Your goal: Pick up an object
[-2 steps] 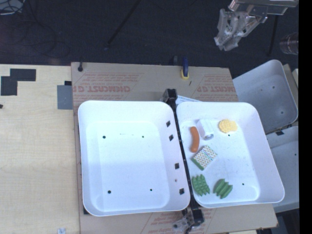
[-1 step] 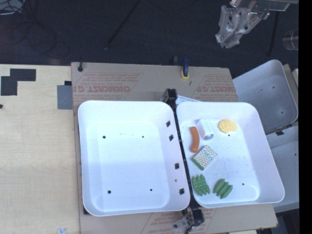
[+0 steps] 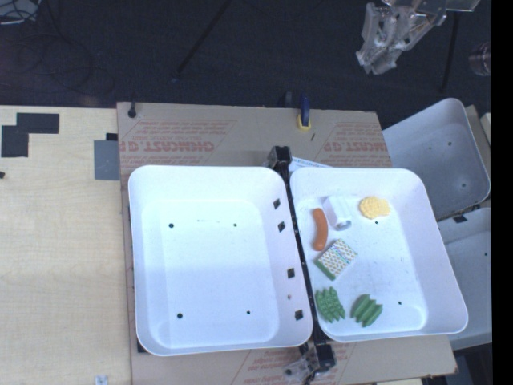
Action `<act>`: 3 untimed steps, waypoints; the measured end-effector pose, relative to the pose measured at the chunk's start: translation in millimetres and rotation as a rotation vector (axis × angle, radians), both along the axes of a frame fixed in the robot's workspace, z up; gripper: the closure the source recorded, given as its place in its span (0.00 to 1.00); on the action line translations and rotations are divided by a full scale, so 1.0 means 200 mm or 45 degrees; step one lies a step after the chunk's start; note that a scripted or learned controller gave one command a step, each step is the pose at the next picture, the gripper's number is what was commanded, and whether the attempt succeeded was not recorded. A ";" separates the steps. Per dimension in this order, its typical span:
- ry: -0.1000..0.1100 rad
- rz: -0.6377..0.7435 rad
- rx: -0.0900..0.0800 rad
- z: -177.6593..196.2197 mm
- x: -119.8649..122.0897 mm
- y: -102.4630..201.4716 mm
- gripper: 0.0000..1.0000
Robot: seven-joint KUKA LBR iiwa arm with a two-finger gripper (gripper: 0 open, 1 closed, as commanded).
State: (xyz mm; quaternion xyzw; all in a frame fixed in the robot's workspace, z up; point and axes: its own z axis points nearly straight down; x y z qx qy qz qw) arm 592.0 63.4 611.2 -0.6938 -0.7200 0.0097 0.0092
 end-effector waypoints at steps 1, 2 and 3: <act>-0.001 0.006 0.000 0.05 0.00 0.01 1.00; -0.007 0.011 0.001 0.09 0.01 0.01 1.00; -0.015 0.016 0.002 0.14 0.01 0.02 1.00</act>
